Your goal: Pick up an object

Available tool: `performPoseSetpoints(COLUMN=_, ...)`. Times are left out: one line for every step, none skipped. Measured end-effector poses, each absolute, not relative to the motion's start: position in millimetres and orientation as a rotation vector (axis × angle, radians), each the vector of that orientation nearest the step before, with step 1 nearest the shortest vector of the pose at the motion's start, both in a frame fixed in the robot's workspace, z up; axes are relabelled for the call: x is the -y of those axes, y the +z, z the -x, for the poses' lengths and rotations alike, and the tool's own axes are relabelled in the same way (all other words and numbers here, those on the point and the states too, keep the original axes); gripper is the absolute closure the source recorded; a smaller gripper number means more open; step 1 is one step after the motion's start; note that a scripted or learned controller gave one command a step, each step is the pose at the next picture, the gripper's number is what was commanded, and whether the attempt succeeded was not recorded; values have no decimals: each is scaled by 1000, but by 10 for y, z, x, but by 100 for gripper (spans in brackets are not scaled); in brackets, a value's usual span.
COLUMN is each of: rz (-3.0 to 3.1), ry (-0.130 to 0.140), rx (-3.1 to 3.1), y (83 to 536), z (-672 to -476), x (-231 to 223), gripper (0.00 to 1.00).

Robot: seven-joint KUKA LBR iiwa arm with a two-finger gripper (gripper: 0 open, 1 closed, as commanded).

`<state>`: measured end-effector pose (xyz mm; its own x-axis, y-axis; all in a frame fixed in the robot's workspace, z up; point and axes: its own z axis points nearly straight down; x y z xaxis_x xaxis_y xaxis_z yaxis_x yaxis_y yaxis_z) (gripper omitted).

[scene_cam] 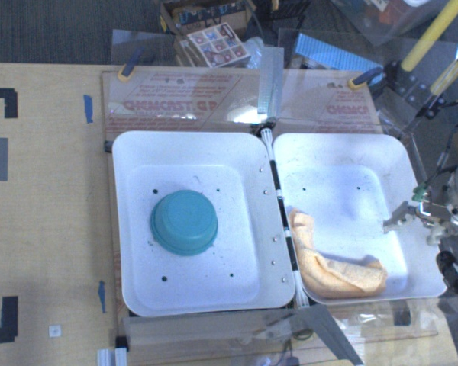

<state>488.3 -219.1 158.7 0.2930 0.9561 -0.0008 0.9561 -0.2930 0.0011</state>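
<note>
Even, cool overhead light. Glare whitens the plastic sheet (248, 109) behind the bins (137, 158). The right edge looks slightly soft, perhaps blurred.

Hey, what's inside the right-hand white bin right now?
The right bin holds one thing: a crumpled orange-yellow cloth lying along its left and front walls. The gripper reaches in over the right rim. Whatever lies beneath the cloth is covered.

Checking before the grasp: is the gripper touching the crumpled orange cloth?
Apart. The camera view shows white bin floor between the gripper and the crumpled orange cloth.
</note>
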Motion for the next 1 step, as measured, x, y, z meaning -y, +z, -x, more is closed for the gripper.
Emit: performPoseSetpoints(rz=-2522, ry=0, rx=-1866, y=1690, z=-4890, x=2200, gripper=100)
